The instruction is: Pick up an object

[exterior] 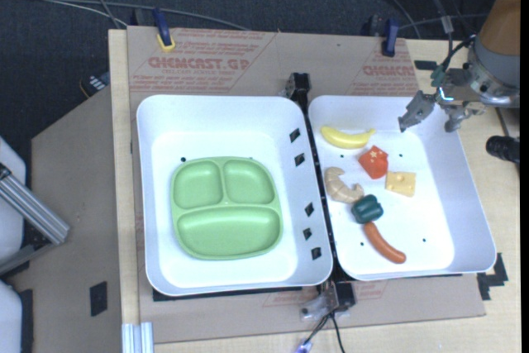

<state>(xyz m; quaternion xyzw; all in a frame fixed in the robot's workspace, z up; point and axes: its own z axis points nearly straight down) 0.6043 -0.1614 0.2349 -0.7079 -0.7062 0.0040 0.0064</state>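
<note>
Gripper (431,116) spread apart, nothing between its fingers, above the right bin's (463,202) far-right corner.
Toy food all sits in the right bin: banana (345,136) nearest the gripper, at the bin's far-left; strawberry (374,162) and cheese wedge (402,183) mid-bin; beige piece (341,186) by the bin's left wall, touching the green-and-black piece (367,209); sausage (385,245) at the bin's near side. Green divided plate (226,207) lies in the left bin (157,178).

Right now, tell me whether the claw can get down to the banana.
Probably yes. The claw hangs open above the right bin's upper edge, and the banana lies uncovered just left of it, apart from the other toys.
</note>
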